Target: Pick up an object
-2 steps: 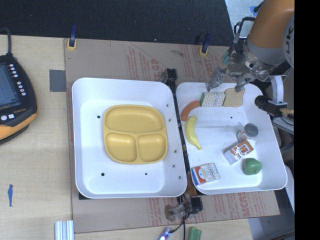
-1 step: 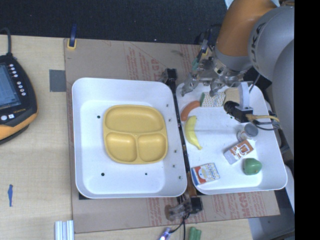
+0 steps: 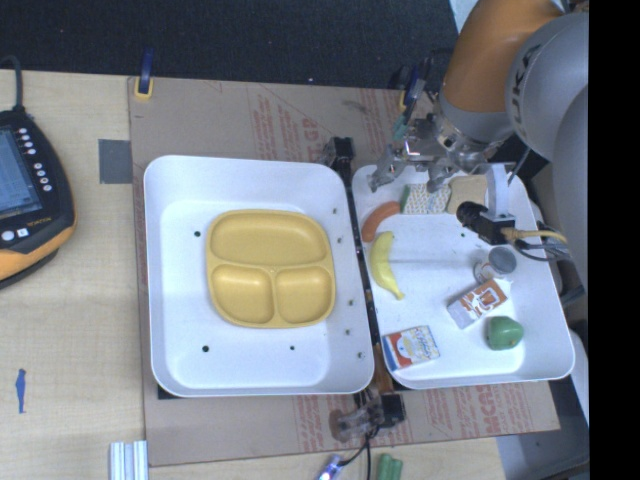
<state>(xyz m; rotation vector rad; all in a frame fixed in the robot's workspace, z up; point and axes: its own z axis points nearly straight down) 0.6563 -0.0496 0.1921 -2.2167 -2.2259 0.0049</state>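
The gripper (image 3: 412, 181) is hanging beyond the banana (image 3: 385, 265), over the far rim of the right bin (image 3: 445, 268), and its two fingers are standing spread apart with nothing pinched between them. The banana is lying in that bin close to the wall it shares with the left bin (image 3: 180, 268), pointing roughly away from the camera. Just beyond the banana, an orange piece of play food (image 3: 377, 219) is resting, almost touching the banana's far end. A speckled pale piece (image 3: 428, 201) is lying beyond the banana and a little to its right, just below the spread fingers. To the right of the banana, a grey round cap (image 3: 500, 262) is sitting well apart from it. A small orange and white box (image 3: 478, 301) is lying to the right of the banana and nearer the camera, and a green ball (image 3: 503, 332) is sitting just past that box. On the near side of the banana, a small white carton (image 3: 412, 346) is lying flat by the bin's front rim. To the left of the banana, across the shared wall, a yellow divided plate (image 3: 270, 268) is sitting in the middle of the left bin.
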